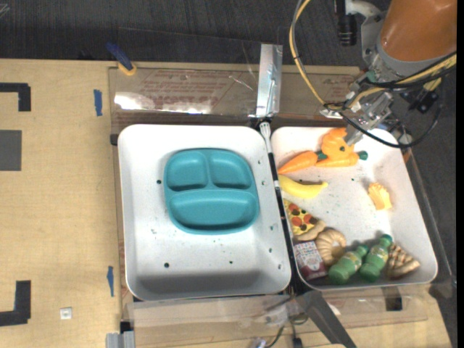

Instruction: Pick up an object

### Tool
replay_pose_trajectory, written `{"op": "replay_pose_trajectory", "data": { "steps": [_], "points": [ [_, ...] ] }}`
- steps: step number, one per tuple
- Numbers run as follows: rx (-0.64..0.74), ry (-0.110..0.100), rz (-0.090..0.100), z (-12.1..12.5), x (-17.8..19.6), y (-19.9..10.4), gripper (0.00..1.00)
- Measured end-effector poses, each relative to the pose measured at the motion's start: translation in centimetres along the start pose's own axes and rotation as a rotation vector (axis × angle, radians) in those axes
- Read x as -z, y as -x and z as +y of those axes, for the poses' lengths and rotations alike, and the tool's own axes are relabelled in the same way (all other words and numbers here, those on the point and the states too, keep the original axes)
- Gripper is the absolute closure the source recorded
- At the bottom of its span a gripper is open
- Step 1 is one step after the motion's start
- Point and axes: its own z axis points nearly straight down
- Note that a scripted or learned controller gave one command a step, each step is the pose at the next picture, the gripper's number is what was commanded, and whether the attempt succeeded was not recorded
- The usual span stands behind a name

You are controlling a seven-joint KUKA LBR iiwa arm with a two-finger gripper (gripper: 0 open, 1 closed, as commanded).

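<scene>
camera view | gripper (pixel 357 131) at right bin's (pixel 413 194) far edge, over orange pepper (pixel 335 143) | finger state unclear | arm cropped

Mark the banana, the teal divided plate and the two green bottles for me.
banana (pixel 303 188): camera view, middle of its curved yellow body.
teal divided plate (pixel 211 191): camera view, bare floor of its large lower compartment.
green bottles (pixel 360 260): camera view, where the two bodies lie side by side.
</scene>
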Motion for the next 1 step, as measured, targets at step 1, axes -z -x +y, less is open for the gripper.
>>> {"op": "replay_pose_trajectory", "data": {
  "steps": [1],
  "points": [
    [0.532,0.016,-0.015,3.63,-12.92,-7.02,1.0]
  ]
}}
